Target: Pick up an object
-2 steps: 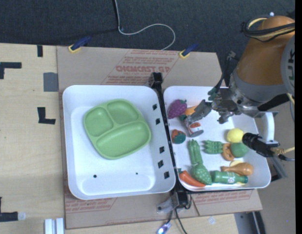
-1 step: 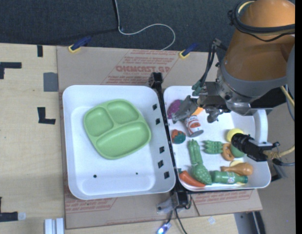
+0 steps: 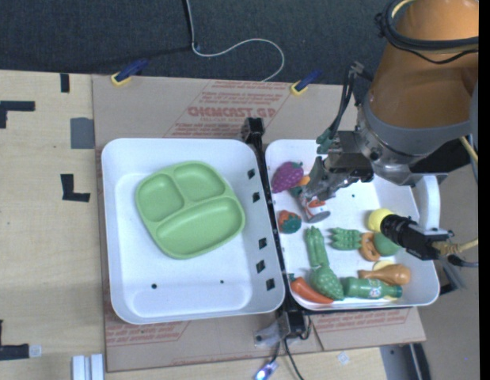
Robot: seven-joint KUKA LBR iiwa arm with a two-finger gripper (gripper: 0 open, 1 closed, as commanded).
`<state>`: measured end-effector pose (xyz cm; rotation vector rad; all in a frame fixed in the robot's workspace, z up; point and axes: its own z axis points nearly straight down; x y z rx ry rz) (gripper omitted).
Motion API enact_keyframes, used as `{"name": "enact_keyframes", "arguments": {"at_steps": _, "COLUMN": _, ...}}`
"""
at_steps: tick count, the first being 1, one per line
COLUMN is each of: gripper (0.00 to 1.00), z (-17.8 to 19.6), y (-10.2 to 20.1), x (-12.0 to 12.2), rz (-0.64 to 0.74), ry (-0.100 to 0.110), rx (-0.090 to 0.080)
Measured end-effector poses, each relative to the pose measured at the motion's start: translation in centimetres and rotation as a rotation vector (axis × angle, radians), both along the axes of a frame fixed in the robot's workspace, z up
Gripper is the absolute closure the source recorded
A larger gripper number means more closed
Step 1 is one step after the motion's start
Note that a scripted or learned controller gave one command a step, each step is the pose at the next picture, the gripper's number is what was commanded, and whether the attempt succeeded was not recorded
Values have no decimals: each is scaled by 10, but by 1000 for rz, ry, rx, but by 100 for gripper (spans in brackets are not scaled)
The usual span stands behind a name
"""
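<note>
Jaws [image 3: 314, 200] low in right bin [image 3: 423, 295] — perhaps touching (blurred) purple grapes [image 3: 287, 175]

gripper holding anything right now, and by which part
Cannot be told. The gripper is low in the right bin beside the purple grapes, but no item clearly sits within it.

Wooden bench [image 3: 39, 236], brown cardboard sheet [image 3: 221, 105] on it, two white bins [image 3: 122, 291], possibly black tape marks [image 3: 70, 187]

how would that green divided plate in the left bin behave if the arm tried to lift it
The green divided plate looks like stiff moulded plastic, so it would probably keep its shape and feel light. It lies flat and broad in the left bin, so rolling seems unlikely. Its low smooth rim may slip from the tool.
</note>
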<state>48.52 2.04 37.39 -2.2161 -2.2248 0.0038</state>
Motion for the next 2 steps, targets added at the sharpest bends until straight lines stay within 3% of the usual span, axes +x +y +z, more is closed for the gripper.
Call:
{"name": "enact_keyframes", "arguments": {"at_steps": 1, "gripper": 100, "z": 64, "y": 18, "x": -1, "rz": 1, "ry": -8, "rx": 2}}
{"name": "enact_keyframes", "arguments": {"at_steps": 2, "gripper": 100, "z": 159, "y": -12, "x": -1, "rz": -4, "ry": -13, "rx": 0}}
